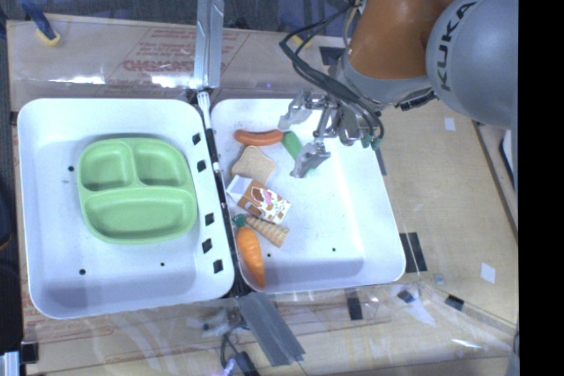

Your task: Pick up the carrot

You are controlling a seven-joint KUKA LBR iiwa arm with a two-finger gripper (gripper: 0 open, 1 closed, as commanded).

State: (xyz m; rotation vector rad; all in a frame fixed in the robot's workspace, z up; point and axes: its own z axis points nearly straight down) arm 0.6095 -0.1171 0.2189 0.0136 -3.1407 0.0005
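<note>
Currently the end effector [308, 136] hovers spread and unloaded over the right bin [370, 216], approach step. Carrot [250, 253] lies at the bin's near-left corner; next: travel there, descend.

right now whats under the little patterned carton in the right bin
The patterned carton lies partly on an ice cream cone, whose waffle end sticks out toward the carrot. A slice of bread sits just behind it. Whatever else lies beneath is covered.

Green tray [137, 189] in L bin [35, 189]; sausage [258, 136], bread [253, 164] in R bin [370, 216].
</note>
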